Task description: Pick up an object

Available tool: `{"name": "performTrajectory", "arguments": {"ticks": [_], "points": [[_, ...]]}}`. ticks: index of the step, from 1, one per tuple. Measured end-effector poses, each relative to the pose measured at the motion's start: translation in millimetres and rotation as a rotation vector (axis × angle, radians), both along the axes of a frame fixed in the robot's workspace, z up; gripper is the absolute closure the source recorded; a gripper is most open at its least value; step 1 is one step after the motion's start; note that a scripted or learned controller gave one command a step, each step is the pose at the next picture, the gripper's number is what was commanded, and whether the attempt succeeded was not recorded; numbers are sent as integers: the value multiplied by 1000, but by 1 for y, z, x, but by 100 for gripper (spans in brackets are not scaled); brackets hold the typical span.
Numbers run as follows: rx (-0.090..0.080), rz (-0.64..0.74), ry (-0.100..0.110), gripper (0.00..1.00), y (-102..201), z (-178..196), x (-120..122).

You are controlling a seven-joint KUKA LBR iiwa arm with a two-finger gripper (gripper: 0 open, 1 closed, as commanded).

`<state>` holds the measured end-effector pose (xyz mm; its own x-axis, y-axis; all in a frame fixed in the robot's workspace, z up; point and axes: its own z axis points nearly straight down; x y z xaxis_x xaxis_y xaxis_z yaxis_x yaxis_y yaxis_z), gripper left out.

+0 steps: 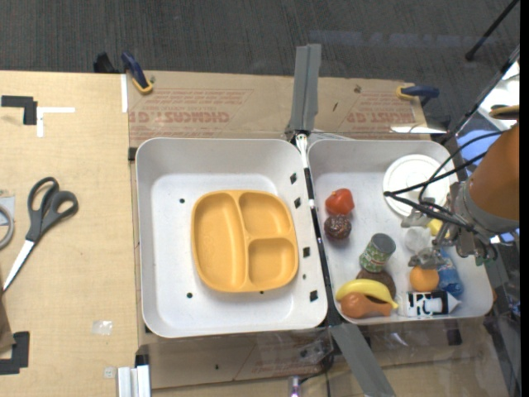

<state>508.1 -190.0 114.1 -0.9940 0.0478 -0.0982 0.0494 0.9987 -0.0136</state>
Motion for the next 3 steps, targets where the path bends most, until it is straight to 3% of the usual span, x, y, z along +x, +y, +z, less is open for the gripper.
{"name": "performTrajectory", "arguments": {"ticks": [1, 2, 3], "points": [[16, 55, 91, 0, 8, -20, 87], [9, 162, 93, 0, -32, 6, 62], [9, 213, 96, 0, 4, -22, 25]]}}
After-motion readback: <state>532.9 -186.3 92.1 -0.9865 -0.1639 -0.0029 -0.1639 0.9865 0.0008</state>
